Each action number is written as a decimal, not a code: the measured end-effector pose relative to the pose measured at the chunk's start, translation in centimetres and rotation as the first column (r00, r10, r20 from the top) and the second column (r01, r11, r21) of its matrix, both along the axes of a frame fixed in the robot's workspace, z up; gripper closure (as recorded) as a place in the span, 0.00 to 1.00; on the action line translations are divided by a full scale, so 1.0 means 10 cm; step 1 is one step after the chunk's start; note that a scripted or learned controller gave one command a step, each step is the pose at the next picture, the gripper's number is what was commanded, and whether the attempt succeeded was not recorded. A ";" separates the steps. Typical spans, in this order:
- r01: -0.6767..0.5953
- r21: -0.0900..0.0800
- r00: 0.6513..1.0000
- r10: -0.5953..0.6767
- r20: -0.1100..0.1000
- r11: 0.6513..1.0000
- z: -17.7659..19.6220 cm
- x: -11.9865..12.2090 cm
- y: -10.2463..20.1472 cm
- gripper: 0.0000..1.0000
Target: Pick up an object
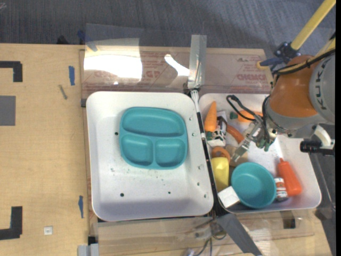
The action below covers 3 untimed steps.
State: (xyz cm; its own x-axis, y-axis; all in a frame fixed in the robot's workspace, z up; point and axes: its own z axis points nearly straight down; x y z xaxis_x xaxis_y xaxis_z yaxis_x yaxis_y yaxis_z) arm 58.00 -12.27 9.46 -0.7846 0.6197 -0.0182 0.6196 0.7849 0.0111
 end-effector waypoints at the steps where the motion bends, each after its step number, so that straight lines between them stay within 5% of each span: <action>1: 0.174 0.000 0.985 -0.174 0.000 0.985 -0.01 0.10 0.25 0.00; 2: 0.094 0.006 0.995 -0.093 -0.022 0.996 -0.02 0.59 0.09 0.00; 3: 0.149 0.004 0.989 -0.149 0.000 0.989 0.00 0.38 0.10 0.00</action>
